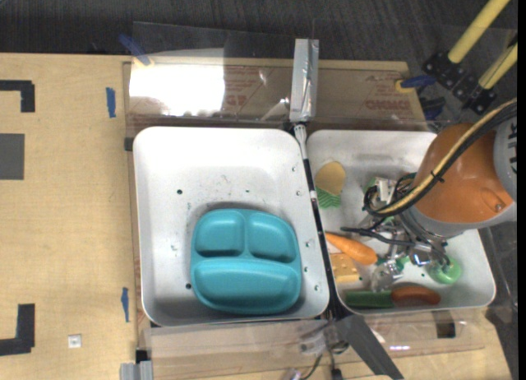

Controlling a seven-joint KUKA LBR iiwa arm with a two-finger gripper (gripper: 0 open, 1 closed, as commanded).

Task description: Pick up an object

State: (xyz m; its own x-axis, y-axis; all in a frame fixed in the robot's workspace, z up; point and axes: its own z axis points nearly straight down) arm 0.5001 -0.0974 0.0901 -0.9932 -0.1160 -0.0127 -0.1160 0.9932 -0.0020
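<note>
Camera view, left to right: teal tray (245, 261) in the left bin (156, 156), then carrot (352, 247) and green pickle (369, 298) lower right, where my gripper (400, 248) hovers. Cables hide my grip state; crowded toys could deflect me.

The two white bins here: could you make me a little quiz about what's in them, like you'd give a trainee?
1. True or false: the teal tray lies in the left bin.
2. Which bin is the arm reaching into?
   A. left
   B. right
   C. neither
3. Fill in: the carrot lies in the ____ bin, near the wall between the two bins.

Key
1. True; it sits toward the near edge of that bin.
2. B; the arm is over the right bin, above the toy foods, and cables hide its tip.
3. Right, alongside a green ring and a red piece.
</note>
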